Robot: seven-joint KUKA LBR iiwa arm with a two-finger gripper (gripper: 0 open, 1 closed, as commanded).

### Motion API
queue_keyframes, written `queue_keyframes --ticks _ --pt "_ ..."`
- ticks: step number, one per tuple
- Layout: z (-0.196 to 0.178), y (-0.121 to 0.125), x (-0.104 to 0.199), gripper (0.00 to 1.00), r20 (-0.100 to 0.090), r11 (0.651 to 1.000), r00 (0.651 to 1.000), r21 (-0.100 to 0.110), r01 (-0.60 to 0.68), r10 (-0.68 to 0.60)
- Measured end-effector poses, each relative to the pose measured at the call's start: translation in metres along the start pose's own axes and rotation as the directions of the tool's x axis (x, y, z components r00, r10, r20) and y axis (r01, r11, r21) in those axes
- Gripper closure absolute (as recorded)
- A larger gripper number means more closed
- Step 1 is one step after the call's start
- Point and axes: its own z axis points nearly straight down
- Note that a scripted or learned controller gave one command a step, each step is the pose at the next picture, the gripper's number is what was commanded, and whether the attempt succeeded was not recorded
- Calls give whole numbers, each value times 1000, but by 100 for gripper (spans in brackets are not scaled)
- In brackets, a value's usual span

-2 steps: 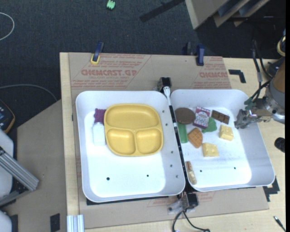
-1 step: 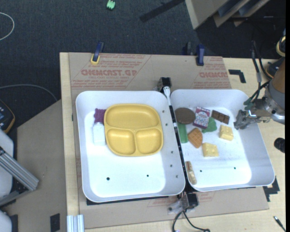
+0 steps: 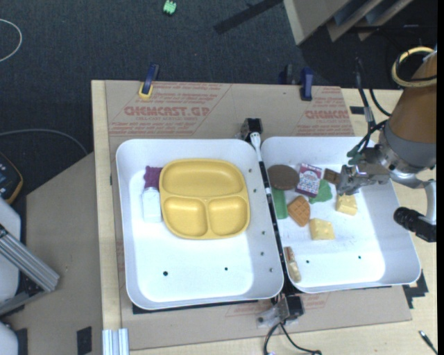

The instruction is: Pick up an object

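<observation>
Cheese chunk [image 3: 346, 204] sits just under the gripper [image 3: 347, 182], whose grip state I cannot tell; open bin floor [image 3: 368, 243] stretches below, right rim well apart.

A brown-papered bench [image 3: 208, 111] printed with red lettering carries two shallow white bins side by side, the left bin [image 3: 135, 229] and the right bin [image 3: 388, 267] touching along their inner rims. A yellow clamp [image 3: 147, 83] and a blue clamp [image 3: 306, 83] grip the bench's far edge. A black clip [image 3: 252, 128] sits at the far end of the seam between the bins. Dark carpet [image 3: 62, 62] surrounds the bench, with a small green scrap [image 3: 170, 7] lying on it.
</observation>
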Motion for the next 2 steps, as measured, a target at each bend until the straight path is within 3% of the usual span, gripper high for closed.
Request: queue_keyframes --ticks 1,2 --pt "-14 12 49 100 2 1000 1000 -5 1 -1" --pt "-14 11 76 100 1 1000 1000 0 -1 1"
